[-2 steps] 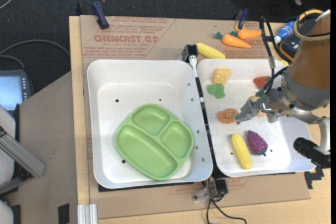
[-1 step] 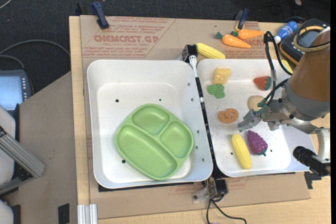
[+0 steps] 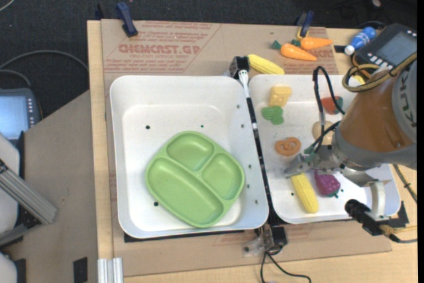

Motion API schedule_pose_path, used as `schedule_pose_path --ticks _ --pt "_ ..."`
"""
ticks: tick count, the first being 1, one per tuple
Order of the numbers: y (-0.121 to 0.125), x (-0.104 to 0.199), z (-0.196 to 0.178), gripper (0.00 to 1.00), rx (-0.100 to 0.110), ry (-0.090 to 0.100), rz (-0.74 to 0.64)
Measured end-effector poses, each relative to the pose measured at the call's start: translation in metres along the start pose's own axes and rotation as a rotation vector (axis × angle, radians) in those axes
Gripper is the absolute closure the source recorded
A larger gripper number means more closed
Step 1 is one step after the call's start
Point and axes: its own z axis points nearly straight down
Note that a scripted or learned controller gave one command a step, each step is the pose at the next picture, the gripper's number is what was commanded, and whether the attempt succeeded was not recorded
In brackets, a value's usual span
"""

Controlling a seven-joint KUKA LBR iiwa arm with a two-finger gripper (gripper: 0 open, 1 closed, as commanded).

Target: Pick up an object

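My gripper (image 3: 306,165) hangs low over the right bin (image 3: 285,209), at the upper end of a yellow corn cob (image 3: 305,191). A purple grape bunch (image 3: 327,183) lies just right of the cob, partly under the wrist. An orange pretzel (image 3: 288,146) sits just up and left of the gripper. Farther back in the same bin are a green broccoli piece (image 3: 273,114), a yellow cheese block (image 3: 280,95) and a red item (image 3: 330,104) partly hidden by cable. Nothing shows between the fingers.
The left bin (image 3: 132,103) holds a green divided plate (image 3: 194,177). Behind the bins on the cardboard lie a second corn cob (image 3: 265,65), two carrots (image 3: 299,52) and a blue-capped bottle (image 3: 361,39). The arm's body covers the right bin's right side.
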Motion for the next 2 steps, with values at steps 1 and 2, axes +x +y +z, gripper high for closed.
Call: schedule_pose_path --ticks 1,2 --pt "0.0 0.001 -0.012 1.0 0.002 0.003 0.001" --pt "0.016 0.072 -0.088 1.0 0.007 0.01 -0.009"
